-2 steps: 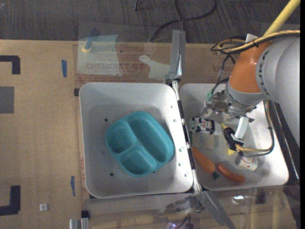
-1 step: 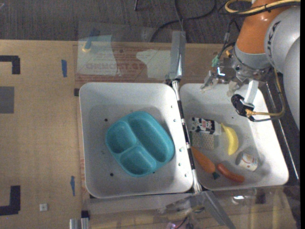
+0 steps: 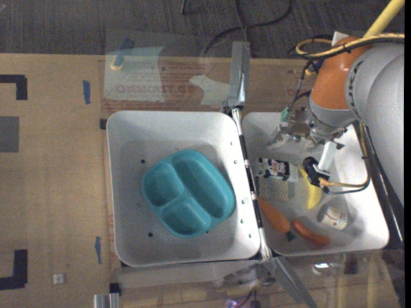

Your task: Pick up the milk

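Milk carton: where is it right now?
The milk carton lies in the right bin, by its left wall, just above the carrot and left of the banana.

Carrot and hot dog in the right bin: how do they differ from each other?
The carrot is orange and tapers toward one end, while the hot dog is redder and rounded at both ends. The carrot lies against the bin's left wall; the hot dog sits further toward the middle, near the front edge. The carrot looks a little longer. Both lie flat in the right bin, slanted the same way, almost end to end.
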`<state>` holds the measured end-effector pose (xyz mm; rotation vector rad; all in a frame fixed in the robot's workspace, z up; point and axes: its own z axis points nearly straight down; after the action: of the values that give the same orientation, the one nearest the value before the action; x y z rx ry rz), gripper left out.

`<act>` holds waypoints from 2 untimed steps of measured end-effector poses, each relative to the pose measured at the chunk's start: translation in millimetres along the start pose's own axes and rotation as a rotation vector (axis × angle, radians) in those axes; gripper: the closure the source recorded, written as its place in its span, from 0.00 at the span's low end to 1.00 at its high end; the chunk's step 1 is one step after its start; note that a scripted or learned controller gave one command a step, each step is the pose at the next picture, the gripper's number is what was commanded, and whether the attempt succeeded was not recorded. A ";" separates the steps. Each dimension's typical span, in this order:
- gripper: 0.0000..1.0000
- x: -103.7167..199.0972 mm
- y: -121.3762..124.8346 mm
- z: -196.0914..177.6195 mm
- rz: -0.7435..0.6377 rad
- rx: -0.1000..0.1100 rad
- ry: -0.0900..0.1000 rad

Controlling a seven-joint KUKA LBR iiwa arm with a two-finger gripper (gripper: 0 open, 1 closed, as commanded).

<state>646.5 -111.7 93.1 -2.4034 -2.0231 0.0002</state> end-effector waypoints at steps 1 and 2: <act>0.00 9.5 -30.1 5.1 0.131 -0.009 0.001; 0.00 26.6 16.6 -90.4 0.245 0.001 -0.001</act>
<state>667.3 -88.4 183.5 -2.6328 -1.7136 0.0029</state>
